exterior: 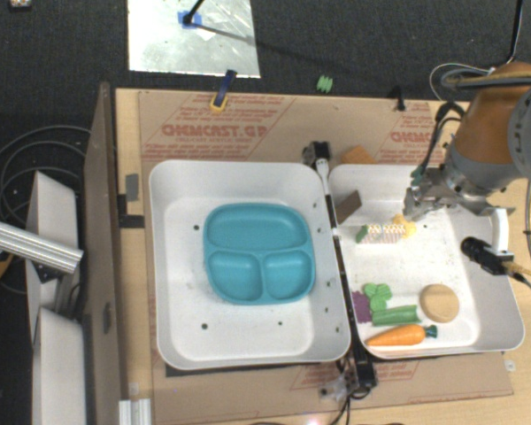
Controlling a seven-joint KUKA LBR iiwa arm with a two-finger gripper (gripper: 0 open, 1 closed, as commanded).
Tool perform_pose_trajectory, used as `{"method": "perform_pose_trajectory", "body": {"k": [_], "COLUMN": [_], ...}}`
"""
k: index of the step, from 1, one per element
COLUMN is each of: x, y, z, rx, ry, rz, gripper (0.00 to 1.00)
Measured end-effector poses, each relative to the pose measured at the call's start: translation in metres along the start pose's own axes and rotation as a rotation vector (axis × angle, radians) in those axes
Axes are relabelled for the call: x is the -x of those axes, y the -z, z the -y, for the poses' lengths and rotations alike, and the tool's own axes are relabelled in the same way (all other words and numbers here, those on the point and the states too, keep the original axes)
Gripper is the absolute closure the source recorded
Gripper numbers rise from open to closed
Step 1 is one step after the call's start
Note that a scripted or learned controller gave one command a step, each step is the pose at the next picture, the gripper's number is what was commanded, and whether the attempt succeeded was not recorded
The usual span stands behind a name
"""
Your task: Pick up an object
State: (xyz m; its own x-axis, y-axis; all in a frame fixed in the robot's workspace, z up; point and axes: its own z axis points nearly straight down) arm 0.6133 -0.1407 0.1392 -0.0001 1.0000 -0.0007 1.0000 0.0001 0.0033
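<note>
small yellow-and-white corn cob toy with green husk end (385, 232) lies in the upper middle of the right white bin (504, 326), gripper (418, 204) just above its right end; grip state cannot be told. orange plastic carrot (396, 335), green and purple toy pieces (376, 299) and round tan disc (440, 302) sit near the bin's front edge. blue divided plastic tray (258, 251) rests in the left white bin (173, 237).

The grey KUKA arm (522, 135) reaches in from the right edge of the camera view, its thick rounded body bent downward toward the bench. An orange band (494, 118) wraps it just above the wrist (thin cables loop past this stretch). Below the band, the metal two-finger gripper (418, 204) hangs low, pointing down and slightly leftward. Its tips are too small and blurred to read.
</note>
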Motion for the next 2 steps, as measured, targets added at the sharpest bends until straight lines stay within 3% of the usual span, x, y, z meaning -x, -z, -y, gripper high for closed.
{"method": "perform_pose_trajectory", "body": {"k": [1,2], "x": [-0.039,0.020], "y": [-0.014,-0.056], "z": [-0.058,-0.032], "rx": [0.003,-0.003], "ry": [0.008,-0.003], "rz": [-0.001,0.001], "gripper": [0.00,0.00]}}
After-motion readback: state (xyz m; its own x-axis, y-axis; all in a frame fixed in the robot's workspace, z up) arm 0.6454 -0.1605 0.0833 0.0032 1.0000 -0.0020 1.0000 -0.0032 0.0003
